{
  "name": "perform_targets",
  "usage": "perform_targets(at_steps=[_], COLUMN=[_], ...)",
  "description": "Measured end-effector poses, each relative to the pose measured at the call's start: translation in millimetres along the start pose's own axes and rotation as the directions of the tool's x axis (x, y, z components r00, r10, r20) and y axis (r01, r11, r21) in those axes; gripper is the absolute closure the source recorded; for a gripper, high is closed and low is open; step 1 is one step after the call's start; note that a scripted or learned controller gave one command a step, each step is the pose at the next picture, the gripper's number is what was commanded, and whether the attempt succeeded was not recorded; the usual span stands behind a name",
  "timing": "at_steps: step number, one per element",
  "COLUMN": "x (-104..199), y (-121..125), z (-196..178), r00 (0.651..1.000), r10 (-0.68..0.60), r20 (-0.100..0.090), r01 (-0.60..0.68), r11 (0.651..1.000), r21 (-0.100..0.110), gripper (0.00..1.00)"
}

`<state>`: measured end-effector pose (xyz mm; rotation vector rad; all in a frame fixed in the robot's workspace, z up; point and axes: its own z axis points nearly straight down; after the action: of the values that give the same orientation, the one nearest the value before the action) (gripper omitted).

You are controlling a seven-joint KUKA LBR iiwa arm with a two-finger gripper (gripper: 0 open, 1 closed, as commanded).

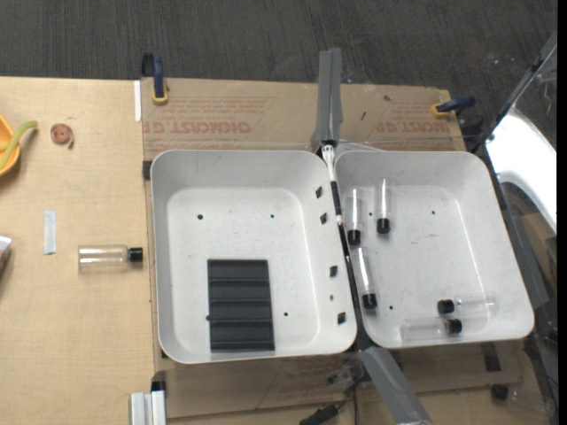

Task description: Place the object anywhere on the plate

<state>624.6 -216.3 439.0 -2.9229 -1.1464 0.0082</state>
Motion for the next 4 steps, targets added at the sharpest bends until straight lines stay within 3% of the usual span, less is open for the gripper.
perform_targets(at_steps=[1,2,3,4], x=[51,-12,89,25], y=[-16,-3,-62,-32], z=[-1,-1,-2,-1], r00=[0.960,0.891,0.863,0.854], r10=[0.279,0.453,0.505,0.520], r20=[-0.001,0.000,-0.003,0.001], r01=[-0.279,-0.453,-0.505,-0.520], r11=[0.960,0.891,0.863,0.854], r21=[-0.001,0.001,0.000,0.000], gripper=[0.00,0.00,0.00,0.00])
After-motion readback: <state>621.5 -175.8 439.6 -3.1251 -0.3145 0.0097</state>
